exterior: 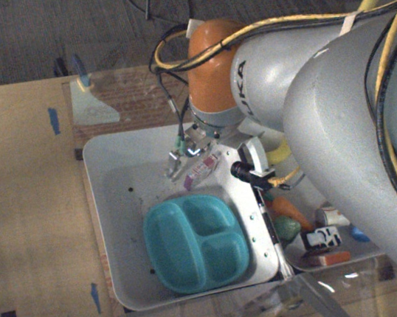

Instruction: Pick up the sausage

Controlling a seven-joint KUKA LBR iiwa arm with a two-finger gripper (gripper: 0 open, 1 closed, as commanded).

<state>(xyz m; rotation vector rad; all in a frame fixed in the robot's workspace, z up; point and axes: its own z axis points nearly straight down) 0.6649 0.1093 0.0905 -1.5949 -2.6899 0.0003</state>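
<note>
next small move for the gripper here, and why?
Probably a short straight lift. The gripper sits low in the left bin, beside the teal plate, with a pinkish piece, possibly the sausage, right at its tip. Whether the piece is gripped is unclear, and a small lift would show it.

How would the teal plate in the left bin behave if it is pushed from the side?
The teal plate lies flat and wide, so it would probably slide, not tip. Its moulded compartments suggest stiff, fairly light plastic.
</note>
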